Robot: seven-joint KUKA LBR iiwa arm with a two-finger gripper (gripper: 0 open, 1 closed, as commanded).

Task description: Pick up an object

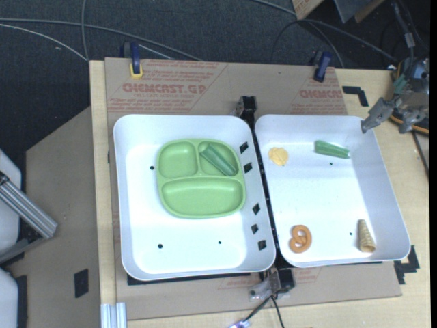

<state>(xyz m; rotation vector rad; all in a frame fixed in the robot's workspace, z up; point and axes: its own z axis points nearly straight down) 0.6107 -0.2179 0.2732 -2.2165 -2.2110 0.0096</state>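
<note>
- While the gripper [374,120] hangs past the right bin's [392,214] far corner, jaws state: can't tell.
- Likely target: green block [332,149], nearest that corner.
- Pretzel [300,238], cone [367,236], yellow lump [278,156] spread apart, so access looks easy.

Left bin [136,203]: green divided plate [201,179], centre-left, with a green pickle-like piece [219,158] in its 1 o'clock compartment. Right bin [382,183]: yellow lump [278,156] at 10 o'clock, green bar [332,149] at 12, pretzel [300,238] at 7, cone [367,236] at 5, all well apart. Gripper [377,118] sits past the right bin's 2 o'clock corner, over the bench [171,80].
</note>
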